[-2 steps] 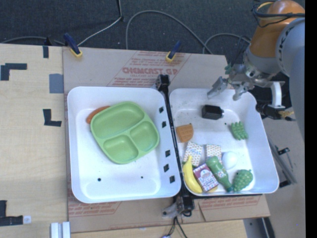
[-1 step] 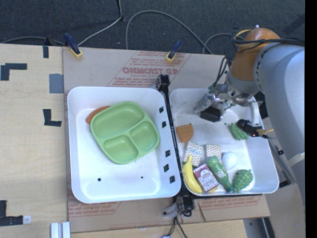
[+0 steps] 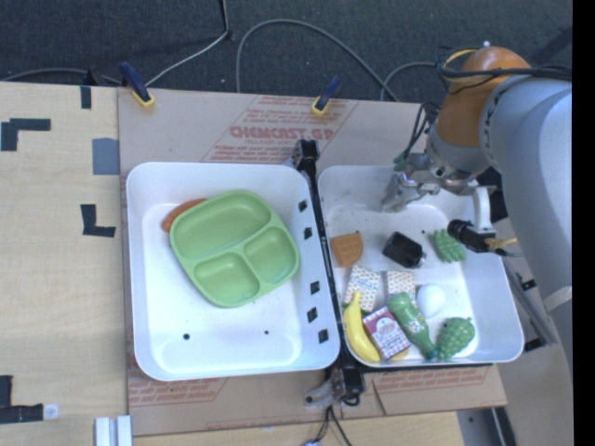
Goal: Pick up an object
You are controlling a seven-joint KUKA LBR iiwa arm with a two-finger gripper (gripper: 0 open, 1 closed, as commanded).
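You see the small black object (image 3: 403, 248) lying loose mid-floor in the right bin (image 3: 509, 334), a brown piece (image 3: 347, 247) toward the divider and a green toy (image 3: 449, 245) toward the right wall. The gripper (image 3: 402, 194) hangs over the bin's far edge, holding nothing; whether its fingers are apart, you cannot tell. A green plate (image 3: 236, 246) fills the left bin (image 3: 149, 277).

the gripper (image 3: 402, 196) hangs over the back of the right bin (image 3: 483, 337), above a black block (image 3: 403, 248). the left bin (image 3: 149, 286) holds a green divided plate (image 3: 234, 246).
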